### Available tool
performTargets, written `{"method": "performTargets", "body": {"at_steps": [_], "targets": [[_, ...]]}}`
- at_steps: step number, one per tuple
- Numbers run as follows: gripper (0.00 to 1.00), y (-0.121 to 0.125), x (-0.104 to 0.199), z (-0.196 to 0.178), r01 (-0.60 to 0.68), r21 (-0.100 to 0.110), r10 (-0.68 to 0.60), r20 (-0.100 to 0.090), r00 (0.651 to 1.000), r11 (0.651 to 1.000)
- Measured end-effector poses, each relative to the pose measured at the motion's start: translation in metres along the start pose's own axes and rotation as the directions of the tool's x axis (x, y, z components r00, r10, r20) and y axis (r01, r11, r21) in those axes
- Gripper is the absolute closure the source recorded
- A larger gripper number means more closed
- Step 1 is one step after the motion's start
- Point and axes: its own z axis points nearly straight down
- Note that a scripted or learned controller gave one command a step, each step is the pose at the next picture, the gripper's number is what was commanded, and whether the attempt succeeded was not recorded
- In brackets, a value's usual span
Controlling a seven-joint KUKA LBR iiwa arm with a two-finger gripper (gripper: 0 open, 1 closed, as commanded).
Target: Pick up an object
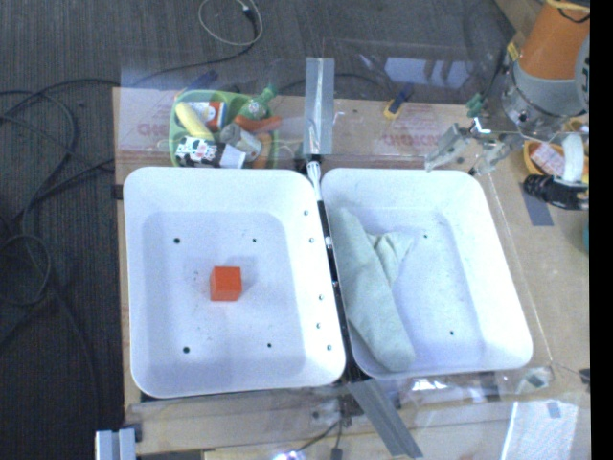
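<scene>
**Red block waits far from the gripper**

The gripper hangs over the far right corner of the right bin. Its fingers are spread apart and hold nothing. The red block sits in the middle of the left bin, well away to the left and nearer. A pale cloth lies crumpled in the right bin. The arm's top is cut off.

arm cut off at top right, green container contents indistinct
</scene>
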Motion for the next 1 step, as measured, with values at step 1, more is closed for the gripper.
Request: {"method": "performTargets", "body": {"at_steps": [1], "targets": [[0.0, -0.074, 0.0601, 0.0889, -0.026, 0.002, 0.026, 0.0, 1.0, 1.0]]}}
